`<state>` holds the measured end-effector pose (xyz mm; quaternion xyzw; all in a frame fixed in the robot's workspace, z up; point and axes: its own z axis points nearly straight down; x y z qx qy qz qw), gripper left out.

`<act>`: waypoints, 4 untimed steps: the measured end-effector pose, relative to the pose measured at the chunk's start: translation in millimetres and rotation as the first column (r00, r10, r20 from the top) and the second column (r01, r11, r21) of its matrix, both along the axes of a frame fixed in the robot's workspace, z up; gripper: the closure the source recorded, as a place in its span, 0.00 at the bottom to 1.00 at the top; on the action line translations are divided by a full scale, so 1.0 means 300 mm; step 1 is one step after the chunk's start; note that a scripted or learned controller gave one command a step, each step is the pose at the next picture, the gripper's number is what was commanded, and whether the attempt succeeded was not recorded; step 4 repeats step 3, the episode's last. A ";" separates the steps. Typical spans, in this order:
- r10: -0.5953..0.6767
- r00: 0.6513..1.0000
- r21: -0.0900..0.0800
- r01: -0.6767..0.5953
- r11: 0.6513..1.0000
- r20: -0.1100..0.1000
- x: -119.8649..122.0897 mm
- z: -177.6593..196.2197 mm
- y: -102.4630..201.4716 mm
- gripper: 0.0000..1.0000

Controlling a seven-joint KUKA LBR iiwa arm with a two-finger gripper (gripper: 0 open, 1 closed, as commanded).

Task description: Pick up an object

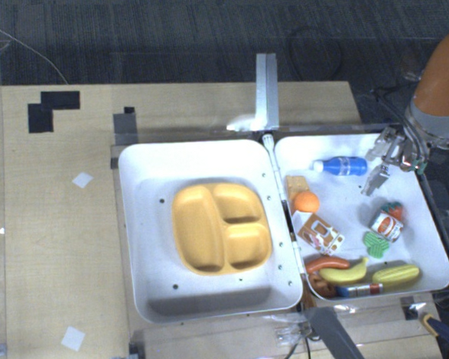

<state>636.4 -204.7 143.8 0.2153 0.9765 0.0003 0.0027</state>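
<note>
Seen from the camera above the bench, the left bin [147, 219] holds a yellow divided tray [220, 227] lying flat near its middle, with one long compartment on its left and two smaller ones on its right.

The right bin [434, 221] holds the small objects. Taking the orange ball [307, 202] as landmark: a tan block [296, 185] lies just above it, touching or nearly so. A blue and white bottle [341, 166] lies on its side up and to the right of the ball. A patterned orange and white box [320, 234] sits just below the ball, tilted. Further below, at the bin's near edge, a red sausage-like piece [326, 264], a yellow banana [346, 272] and a yellow-green oblong [396, 276] lie crowded together. To the ball's right and lower sit a small red and white can [387, 223] and a green ridged piece [376, 243], touching each other.

The gripper [384, 165] hangs over the bin's upper right part, just right of the bottle. Its fingers stand slightly spread, nothing between them.
</note>
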 end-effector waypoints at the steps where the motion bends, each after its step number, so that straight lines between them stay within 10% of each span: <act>1: -0.167 0.986 0.003 0.167 0.986 0.006 0.011 -0.186 0.240 0.00; 2: -0.161 0.987 0.001 0.161 0.987 0.017 0.022 -0.136 0.239 1.00; 3: -0.324 0.946 0.007 0.324 0.946 0.009 0.052 0.155 0.484 1.00; 4: -0.324 0.946 0.007 0.324 0.946 0.009 0.052 0.155 0.484 1.00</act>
